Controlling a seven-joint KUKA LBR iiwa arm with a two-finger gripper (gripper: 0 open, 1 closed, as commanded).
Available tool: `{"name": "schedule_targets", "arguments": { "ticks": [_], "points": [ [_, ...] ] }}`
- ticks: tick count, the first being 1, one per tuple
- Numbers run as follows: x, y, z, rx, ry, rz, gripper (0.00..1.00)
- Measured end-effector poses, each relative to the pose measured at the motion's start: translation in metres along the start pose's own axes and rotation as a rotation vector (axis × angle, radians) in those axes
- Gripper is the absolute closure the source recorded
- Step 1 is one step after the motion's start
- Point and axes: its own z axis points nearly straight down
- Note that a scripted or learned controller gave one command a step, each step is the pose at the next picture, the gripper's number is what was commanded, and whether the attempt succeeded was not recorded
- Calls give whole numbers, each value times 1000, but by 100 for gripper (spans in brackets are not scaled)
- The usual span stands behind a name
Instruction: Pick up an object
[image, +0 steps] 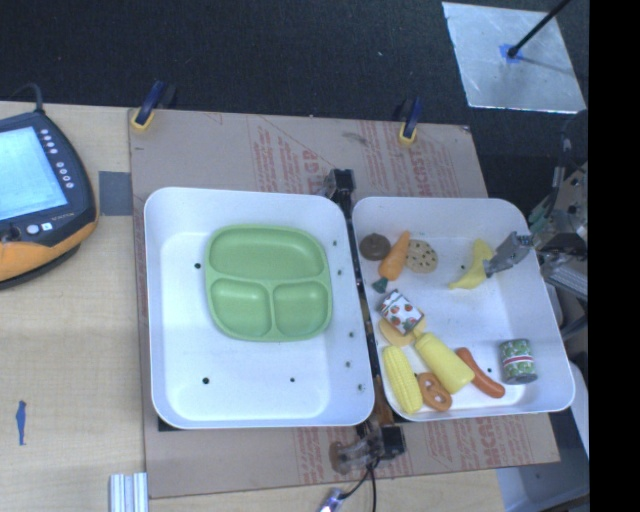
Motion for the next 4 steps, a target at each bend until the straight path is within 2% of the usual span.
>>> {"name": "schedule_targets", "arguments": {
  "ticks": [1,2,3,4],
  "points": [
    [43,-70,141,2,1,-2,0],
    [41,-69,130,2,0,-7,100],
    [87,-51,52,-2,0,-1,100],
    [149,40,44,-1,1,0,100]
  ]
}}
